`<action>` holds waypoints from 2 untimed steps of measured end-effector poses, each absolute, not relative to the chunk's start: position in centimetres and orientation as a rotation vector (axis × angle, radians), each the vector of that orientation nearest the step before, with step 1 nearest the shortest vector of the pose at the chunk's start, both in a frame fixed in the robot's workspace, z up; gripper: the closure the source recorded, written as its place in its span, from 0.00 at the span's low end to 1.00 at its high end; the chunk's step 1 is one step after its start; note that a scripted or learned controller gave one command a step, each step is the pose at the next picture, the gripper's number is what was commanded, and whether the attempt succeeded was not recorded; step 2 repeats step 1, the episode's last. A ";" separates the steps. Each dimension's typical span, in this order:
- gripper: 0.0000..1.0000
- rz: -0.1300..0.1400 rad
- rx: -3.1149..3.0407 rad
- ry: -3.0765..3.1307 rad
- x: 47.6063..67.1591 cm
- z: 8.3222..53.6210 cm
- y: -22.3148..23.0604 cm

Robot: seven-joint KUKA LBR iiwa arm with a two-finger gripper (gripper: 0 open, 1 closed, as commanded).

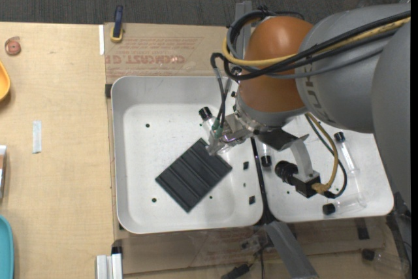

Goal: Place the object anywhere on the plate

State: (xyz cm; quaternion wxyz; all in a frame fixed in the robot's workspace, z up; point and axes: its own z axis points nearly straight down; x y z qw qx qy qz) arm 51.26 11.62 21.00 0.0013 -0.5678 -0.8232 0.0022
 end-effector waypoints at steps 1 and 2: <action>0.00 0.007 -1.782 -2.584 51.3 21.0 11.6; 0.00 0.007 -1.782 -2.584 51.3 21.0 11.6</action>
